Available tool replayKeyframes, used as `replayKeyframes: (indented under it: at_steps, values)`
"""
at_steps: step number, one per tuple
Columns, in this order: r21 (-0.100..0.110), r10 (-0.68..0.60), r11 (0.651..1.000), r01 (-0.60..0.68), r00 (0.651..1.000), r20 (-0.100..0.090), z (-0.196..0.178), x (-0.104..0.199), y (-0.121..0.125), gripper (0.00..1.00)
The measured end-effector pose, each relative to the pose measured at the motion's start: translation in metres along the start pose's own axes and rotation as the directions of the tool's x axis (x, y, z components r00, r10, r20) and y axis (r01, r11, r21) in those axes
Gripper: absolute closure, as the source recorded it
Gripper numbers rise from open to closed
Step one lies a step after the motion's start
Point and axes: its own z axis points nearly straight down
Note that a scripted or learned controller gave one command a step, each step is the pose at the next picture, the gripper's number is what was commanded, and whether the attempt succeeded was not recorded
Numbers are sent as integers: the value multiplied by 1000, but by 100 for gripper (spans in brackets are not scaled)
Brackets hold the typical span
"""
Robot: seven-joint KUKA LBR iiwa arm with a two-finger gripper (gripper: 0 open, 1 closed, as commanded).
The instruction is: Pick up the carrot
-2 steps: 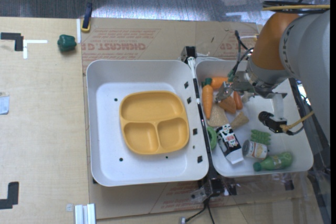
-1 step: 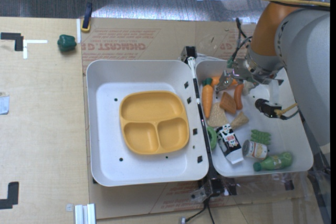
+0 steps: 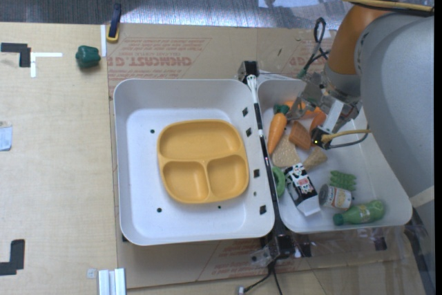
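The orange tapered carrot [image 3: 276, 132] lies in the right white bin [image 3: 387, 176], against its left wall, with its long axis running from upper right to lower left. The two-finger pincer [image 3: 319, 122] hangs just to the carrot's right, above brown bread-like pieces [image 3: 301, 137]. Whether it is released or clenched, I cannot tell. I judge the next move must go leftwards.

Big grey arm [image 3: 400, 93] leans in from the right, orange band up top. The gripper [image 3: 311, 117] hangs low (fingers too hidden by its own wrist to read).
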Motion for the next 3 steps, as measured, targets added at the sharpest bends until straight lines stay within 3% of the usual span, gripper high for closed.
replayKeyframes:
  at_steps: [1,2,3]
  values:
    - [-28,-4,1000,4,1000,-1,-11,1,3,100]
    - [-28,-4,1000,4,1000,-2,-11,1,3,0]
    - [-26,-11,1000,11,1000,3,-19,1,3,100]
